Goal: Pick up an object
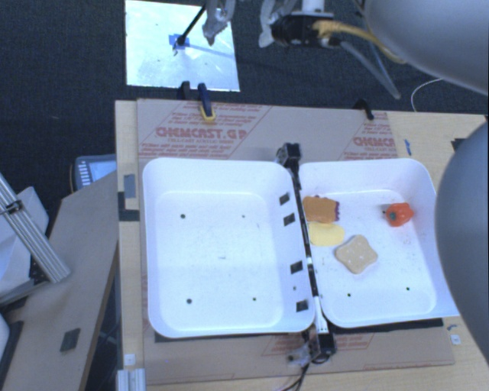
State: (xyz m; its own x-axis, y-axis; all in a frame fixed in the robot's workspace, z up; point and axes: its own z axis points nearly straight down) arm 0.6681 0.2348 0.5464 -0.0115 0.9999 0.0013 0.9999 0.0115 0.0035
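Note:
The right bin [412,302] holds several small items. An orange-brown piece with a purple edge [321,208] lies near the divider, and a flat yellow piece [327,234] sits just below it. A beige toast-shaped slice [356,254] rests toward the middle, and a small orange-red object [397,214] lies further right. My gripper [241,24] hangs high at the top of the view, beyond the bins' far edge. Its two fingers [215,21] stand apart, open, with nothing between them.
The left bin [153,252] sits beside the right one on a cardboard sheet [229,130]. A yellow clamp [206,111] grips the far edge. A shiny plate [182,46] lies behind. The grey arm body [467,252] looms over the right side. A metal rail [30,237] is at left.

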